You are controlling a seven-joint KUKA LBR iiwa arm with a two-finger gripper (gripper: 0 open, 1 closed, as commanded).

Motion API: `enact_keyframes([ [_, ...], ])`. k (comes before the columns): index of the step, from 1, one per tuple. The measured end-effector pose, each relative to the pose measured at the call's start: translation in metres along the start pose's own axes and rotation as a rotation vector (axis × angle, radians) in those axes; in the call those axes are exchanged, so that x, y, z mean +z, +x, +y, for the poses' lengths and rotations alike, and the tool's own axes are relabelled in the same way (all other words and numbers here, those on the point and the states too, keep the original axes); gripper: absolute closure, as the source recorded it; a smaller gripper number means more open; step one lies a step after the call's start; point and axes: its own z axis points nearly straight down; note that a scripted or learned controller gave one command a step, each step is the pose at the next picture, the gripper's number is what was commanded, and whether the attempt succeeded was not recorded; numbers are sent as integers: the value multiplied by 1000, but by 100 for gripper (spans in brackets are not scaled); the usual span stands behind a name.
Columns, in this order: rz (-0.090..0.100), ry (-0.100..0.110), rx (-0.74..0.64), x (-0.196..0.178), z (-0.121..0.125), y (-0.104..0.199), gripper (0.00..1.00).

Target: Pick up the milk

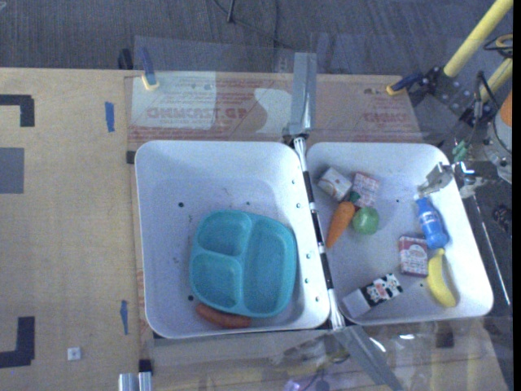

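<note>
The milk [376, 292] is a small carton with black and white cow patches. It lies on its side near the front edge of the right bin [407, 155]. My gripper [437, 181] hangs over the bin's far right side, just above a blue bottle [431, 223]. It is well away from the milk, up and to the right of it. Nothing shows in the gripper.
The right bin also holds a carrot [340, 221], a green ball [366, 221], a grey carton [334, 183], a pink box [366, 188], a red and white carton [413, 257] and a banana [442, 281]. In the left bin [163, 218], a teal divided plate [242, 261] lies by a sausage [221, 317].
</note>
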Motion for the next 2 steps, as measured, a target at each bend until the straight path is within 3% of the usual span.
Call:
enact_keyframes([
  [1,1,-1,184,96,-71,47,0],
  [2,-4,-10,-13,107,-102,115,0],
])
